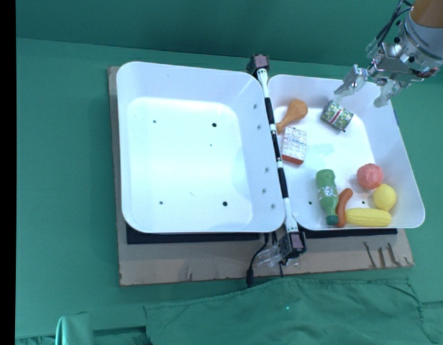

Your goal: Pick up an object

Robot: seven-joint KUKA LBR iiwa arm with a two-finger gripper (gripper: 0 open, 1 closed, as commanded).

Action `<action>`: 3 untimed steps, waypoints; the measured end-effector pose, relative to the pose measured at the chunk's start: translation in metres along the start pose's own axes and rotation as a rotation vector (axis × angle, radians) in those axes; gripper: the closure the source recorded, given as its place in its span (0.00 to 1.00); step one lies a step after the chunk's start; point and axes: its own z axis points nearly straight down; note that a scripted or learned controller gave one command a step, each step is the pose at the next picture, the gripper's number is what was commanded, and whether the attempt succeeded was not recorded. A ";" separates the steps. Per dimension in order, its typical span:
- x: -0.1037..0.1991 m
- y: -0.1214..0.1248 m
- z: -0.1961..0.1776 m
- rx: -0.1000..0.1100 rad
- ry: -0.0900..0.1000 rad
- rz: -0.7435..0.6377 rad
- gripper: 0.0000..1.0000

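**Arm above the right bin, fingers spread and bare**

Bench (63,192) in green cloth fills the scene, and on it lies a brown cardboard sheet (200,268) that carries two shallow white bins side by side. The left bin (135,85) is the larger expanse of bare white, marked by a few dark dots on its floor. The right bin (408,185) holds all the objects. A black-and-white bar (274,146) runs between the two bins from far to near, with a small fixture at each end.

The arm (431,20) enters at the far right, grey with an orange band at the top edge. Its gripper (369,88) hangs over the far right part of the right bin, fingers spread apart with nothing between them.

Just left of and nearer than the gripper lies a small green can (337,115), tilted on its side and apart from the fingers. Further left, a toy drumstick (292,113) lies close to the bar, with a red and white carton (294,145) just near of it. Toward the near side lies a green bottle (326,195), and a carrot (343,205) leans beside it. A corn cob (368,217) rests along the near wall, touching the carrot's end. A yellow lemon (385,197) sits just above the cob's right end, and a red tomato (370,176) sits beside the lemon on its far left.
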 end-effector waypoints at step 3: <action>-0.014 0.007 0.144 0.002 0.001 -0.001 0.00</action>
